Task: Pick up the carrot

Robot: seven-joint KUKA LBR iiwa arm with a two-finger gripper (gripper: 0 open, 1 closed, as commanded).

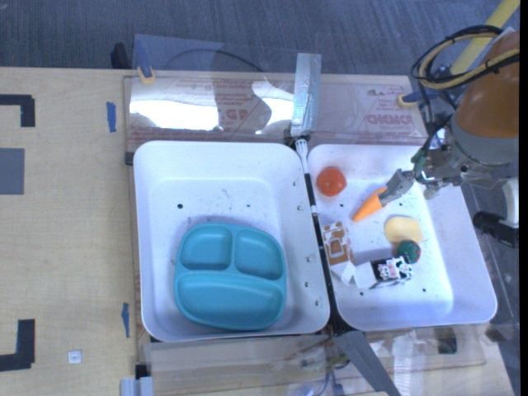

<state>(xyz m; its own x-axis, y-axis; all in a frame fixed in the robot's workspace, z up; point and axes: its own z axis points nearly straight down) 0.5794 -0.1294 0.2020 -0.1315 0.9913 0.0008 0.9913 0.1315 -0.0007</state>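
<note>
In the right bin (462, 304), upper middle: the carrot (369, 206) lies tilted, pointed orange end down-left, greenish top up-right toward the arm. The gripper (404, 182) sits right at that top end, looks to be touching it; can't tell from this angle how it's set or whether it has the carrot at all. Judgement: looks like a small toy carrot, so light, stiff, probably smooth plastic, so slippery and prone to rolling or squirting out along the taper. Best hold is across the thick part near the top, jaws square to the long axis, not on the thin tip. Neighbours: orange ball (332, 181) near to the left, yellow piece (403, 228) just below-right. The left bin (157, 221) holds a blue divided tray (231, 277), well apart.
</note>
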